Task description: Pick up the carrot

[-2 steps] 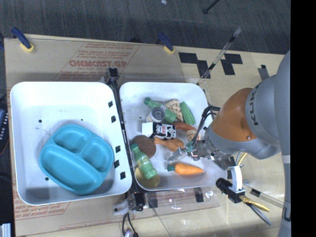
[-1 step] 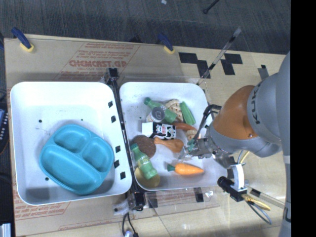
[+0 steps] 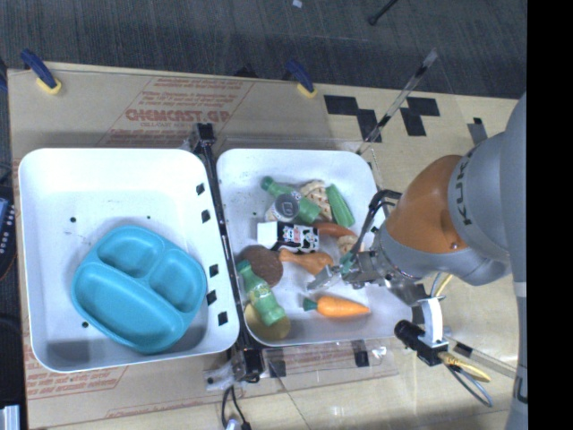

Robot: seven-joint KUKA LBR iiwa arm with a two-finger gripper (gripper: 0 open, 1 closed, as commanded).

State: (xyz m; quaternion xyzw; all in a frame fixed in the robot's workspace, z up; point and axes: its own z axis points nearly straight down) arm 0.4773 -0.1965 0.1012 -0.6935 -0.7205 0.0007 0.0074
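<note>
Red letters on the brown cardboard sheet (image 3: 179, 115) under the bins read "CHEMCAST GP". Smaller red lines near them were too blurry to read. The grey arm (image 3: 488, 195) showed dark letters "KU" on its side.

Dark grey carpet (image 3: 179, 16) spans twelve o'clock; a brown cardboard-covered bench (image 3: 269, 106) fills the rest, blue-and-yellow clamps (image 3: 40, 72) at eleven.
</note>
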